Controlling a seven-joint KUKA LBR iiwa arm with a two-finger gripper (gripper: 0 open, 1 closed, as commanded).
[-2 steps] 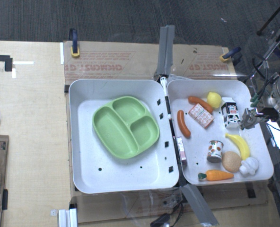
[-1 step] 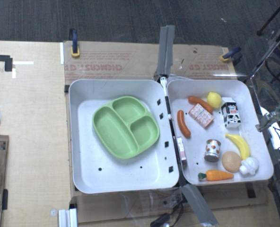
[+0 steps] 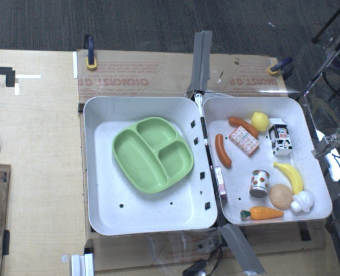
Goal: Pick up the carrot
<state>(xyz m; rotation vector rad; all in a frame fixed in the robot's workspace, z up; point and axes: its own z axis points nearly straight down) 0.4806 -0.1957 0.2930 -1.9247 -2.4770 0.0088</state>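
- The carrot (image 3: 263,213) lies in the right bin (image 3: 239,111), down at its six o'clock edge, close against the front wall.
- Its long axis runs nearly flat across, three to nine o'clock: orange tip toward three, green stub toward nine.
- Just off its tip, at about two o'clock, sits a tan ball (image 3: 281,196), with a white lump (image 3: 302,201) beyond that; a small can (image 3: 260,184) stands at twelve o'clock from the carrot, a little apart.
- A banana (image 3: 290,176) curves above the ball. Further up the bin lie two sausages, a lemon and some small boxes.
- The left bin (image 3: 101,154) holds a green plate (image 3: 153,153).
- I cannot tell the gripper's state from where I stand, nor which way the carrot lies from it.
- My guess: fingers should close across the carrot's short width, twelve to six o'clock, though the front wall crowds the six o'clock side.
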